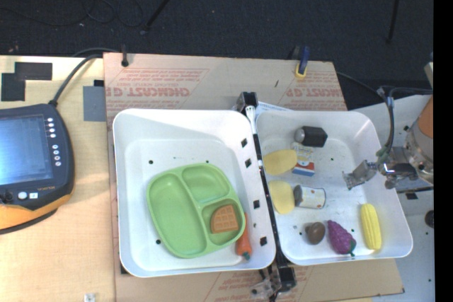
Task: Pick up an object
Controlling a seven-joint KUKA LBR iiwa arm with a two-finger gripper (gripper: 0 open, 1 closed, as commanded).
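At the far left of the bench (pixel 42 74) lies a control pendant (pixel 32 159) with a dark screen and an orange underside. Next comes the left bin (pixel 141 127), which holds a green divided plate (pixel 177 212); a brown waffle-like toy (pixel 225 218) sits in the plate's small compartment, and an orange carrot-like piece (pixel 243 245) lies just beside the plate's lower right edge, against the bin wall.

The right bin (pixel 354 125) carries the things to choose from: a dark cylinder (pixel 311 136) near the top, a yellow lemon-like toy (pixel 280 161) touching a small red, white and blue carton (pixel 304 166), a second yellow piece (pixel 282 196) beside a small can (pixel 310 196) on its side, a brown roundish toy (pixel 315 232), a purple eggplant-like toy (pixel 340 237) and a yellow corn cob (pixel 370 225).

The hand (pixel 357 175) sits at the bin's right side, above the corn and well apart from the can. Nothing shows between its fingers, and I cannot tell whether they stand wide or narrow. By my judgement the pick is not yet done: every object lies in the bin, so approach, closing and lifting all remain. The corn, nearest the hand, looks slim, ridged and free of neighbours, so likely easy to take.
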